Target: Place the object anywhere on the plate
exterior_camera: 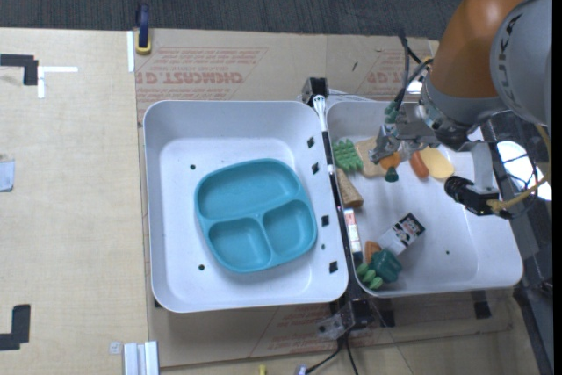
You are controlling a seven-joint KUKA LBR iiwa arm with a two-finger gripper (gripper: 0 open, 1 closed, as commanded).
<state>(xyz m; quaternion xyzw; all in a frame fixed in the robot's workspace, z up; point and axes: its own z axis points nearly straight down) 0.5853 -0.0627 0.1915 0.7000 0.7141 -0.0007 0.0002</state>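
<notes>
arm point(492, 39): down in right bin point(492, 263) | gripper point(384, 155): low over toys, can't tell its grip | orange toy point(387, 162): right bin, at gripper tip | plate point(255, 214): blue, left bin point(176, 189)

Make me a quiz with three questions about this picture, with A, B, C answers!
1. Where is the plate?
A. In the left bin
B. In the right bin
C. On the floor

2. What colour is the plate?
A. Red
B. Blue-green
C. Yellow

3. What lies on the plate?
A. A toy
B. Two toys
C. Nothing

Answers:
1. A, it sits in the left bin.
2. B, it is blue-green all over.
3. C, its three sections are bare; the toys lie in the right bin, where the gripper hangs low.
</notes>
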